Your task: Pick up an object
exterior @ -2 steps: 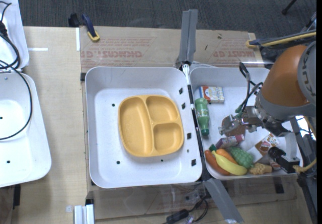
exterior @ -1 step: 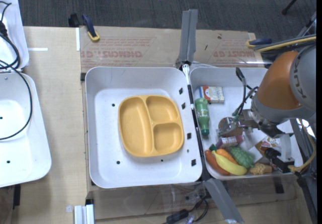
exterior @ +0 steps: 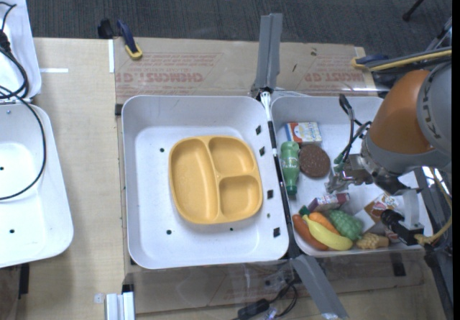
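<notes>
My jaws (exterior: 338,183) hang low in the right bin (exterior: 327,104), just above a small packet (exterior: 332,200); whether they are wide or narrow I cannot tell. My wrist hides the bin's right side.

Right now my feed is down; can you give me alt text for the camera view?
The grey arm with the orange band reaches from the right over the right white bin, its tool low among toy foods: green bottle, brown round patty, yellow banana. The left white bin holds a yellow three-compartment plate.
</notes>
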Controlling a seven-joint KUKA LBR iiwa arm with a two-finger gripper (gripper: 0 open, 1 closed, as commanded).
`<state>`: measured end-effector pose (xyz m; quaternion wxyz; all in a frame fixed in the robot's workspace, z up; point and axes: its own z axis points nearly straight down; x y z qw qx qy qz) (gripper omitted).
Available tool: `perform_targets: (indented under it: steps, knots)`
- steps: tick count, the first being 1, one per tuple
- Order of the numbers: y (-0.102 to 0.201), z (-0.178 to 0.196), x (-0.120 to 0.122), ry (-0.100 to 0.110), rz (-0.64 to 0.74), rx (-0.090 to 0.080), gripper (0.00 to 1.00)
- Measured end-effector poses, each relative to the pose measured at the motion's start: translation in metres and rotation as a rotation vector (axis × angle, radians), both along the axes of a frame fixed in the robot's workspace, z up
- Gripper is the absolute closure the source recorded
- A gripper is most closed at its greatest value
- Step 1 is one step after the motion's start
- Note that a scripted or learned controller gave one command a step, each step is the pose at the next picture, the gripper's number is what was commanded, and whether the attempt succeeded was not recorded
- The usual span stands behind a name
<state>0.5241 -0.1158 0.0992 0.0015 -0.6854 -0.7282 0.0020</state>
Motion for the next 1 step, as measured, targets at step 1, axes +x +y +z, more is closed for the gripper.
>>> perform_targets:
  steps: [1]
  knots:
    - [0.0, 0.0, 0.0, 0.0, 0.0, 0.0, 0.0]
